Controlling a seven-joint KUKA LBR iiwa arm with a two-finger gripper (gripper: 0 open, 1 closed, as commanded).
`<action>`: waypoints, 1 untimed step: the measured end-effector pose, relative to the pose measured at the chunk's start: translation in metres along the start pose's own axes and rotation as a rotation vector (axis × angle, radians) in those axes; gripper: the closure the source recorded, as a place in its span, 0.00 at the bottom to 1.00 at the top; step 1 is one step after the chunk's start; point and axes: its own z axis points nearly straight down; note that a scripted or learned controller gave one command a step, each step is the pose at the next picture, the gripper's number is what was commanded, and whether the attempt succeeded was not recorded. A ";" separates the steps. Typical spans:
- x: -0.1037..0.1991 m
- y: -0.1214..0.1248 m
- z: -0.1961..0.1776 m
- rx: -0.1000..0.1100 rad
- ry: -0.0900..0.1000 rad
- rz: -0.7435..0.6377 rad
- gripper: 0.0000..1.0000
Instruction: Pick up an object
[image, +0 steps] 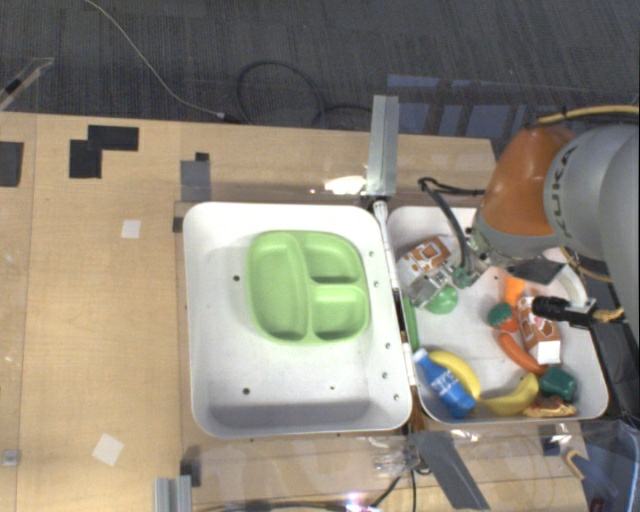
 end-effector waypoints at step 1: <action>0.007 -0.009 0.000 -0.002 -0.001 0.125 0.00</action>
